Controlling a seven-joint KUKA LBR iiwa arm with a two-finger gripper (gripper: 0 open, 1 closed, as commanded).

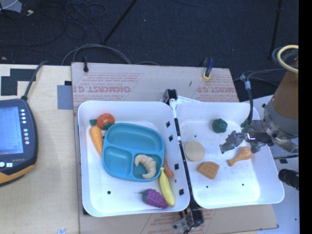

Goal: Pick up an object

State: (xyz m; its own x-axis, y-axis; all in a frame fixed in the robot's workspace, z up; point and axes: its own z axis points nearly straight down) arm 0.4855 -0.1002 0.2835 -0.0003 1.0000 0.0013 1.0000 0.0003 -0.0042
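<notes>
the gripper hovers low in the right bin, fingers apart and holding nothing, just beside the drumstick — the likely pick.

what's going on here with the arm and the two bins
A grey arm reaches in from the right, and its gripper hangs over the right bin, close to a toy drumstick. Nothing is seen between its fingers, so nothing is picked up yet. A green ball, a beige disc and a waffle piece also lie in that bin. The left bin holds a blue tray, a carrot, a banana and grapes.
</notes>
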